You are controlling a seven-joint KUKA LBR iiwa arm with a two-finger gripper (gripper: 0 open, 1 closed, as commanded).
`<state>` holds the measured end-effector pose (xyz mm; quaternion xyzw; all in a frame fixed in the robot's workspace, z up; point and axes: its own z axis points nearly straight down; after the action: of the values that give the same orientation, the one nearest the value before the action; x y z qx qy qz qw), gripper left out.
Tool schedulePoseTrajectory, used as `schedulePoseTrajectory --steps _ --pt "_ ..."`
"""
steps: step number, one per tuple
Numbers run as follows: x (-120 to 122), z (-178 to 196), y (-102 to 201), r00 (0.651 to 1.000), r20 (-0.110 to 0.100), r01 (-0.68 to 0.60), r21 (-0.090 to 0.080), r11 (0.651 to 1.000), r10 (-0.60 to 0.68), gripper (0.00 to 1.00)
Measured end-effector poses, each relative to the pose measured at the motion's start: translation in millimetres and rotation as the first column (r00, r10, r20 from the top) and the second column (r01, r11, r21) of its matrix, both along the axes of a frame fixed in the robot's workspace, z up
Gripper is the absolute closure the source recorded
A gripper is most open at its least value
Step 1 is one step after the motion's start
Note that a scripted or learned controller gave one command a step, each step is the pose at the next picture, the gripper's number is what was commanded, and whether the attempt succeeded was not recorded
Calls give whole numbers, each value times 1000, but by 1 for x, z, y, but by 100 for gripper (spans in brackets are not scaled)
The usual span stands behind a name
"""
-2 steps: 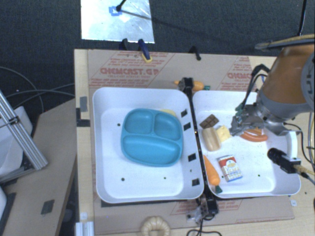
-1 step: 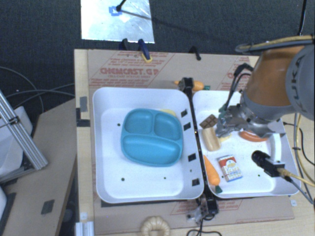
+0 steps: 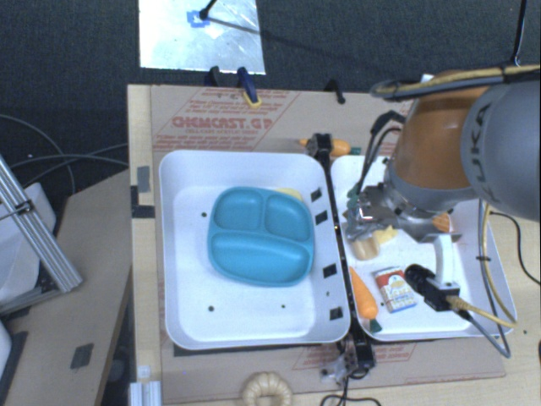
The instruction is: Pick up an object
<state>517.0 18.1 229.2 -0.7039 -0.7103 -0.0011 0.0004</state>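
A dark carpeted floor (image 3: 68,57) is framing a bench topped with printed cardboard (image 3: 221,122), where two shallow white bins are sitting side by side. The left bin (image 3: 173,227) is holding a blue divided plate (image 3: 260,235), well to the left of the carrot (image 3: 363,294) that is lying along the near-left wall of the right bin (image 3: 427,321).

The grey-and-orange arm (image 3: 439,142) is reaching in over the right bin, and its gripper (image 3: 365,212) is hanging low just beyond the carrot. Directly under the gripper a pale, tan lump (image 3: 365,246) is resting on the bin floor, just past the carrot's far tip. Whether the gripper is open or closed cannot be told from this angle, and nothing is visibly caught in it. A small red-and-white carton (image 3: 395,288) is lying just to the right of the carrot, and a small orange piece (image 3: 441,222) is peeking out beyond and to the right of it, beside the arm.

The robot appears to be going in for the grab — lowering onto the pale lump rather than lifting anything away. The next move is likely calling for a firm close around that lump, then a straight rise clear of the carrot and the bin wall. The lump looks small and irregular, so a slip is a fair risk.
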Motion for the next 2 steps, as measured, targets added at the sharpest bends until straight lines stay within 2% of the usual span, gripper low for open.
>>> schedulePoseTrajectory --steps 1,2 --pt "-1 0 41 1000 0 0 0 1000 0 100" --pt "5 2 51 1000 0 3 -1 1000 -3 100"
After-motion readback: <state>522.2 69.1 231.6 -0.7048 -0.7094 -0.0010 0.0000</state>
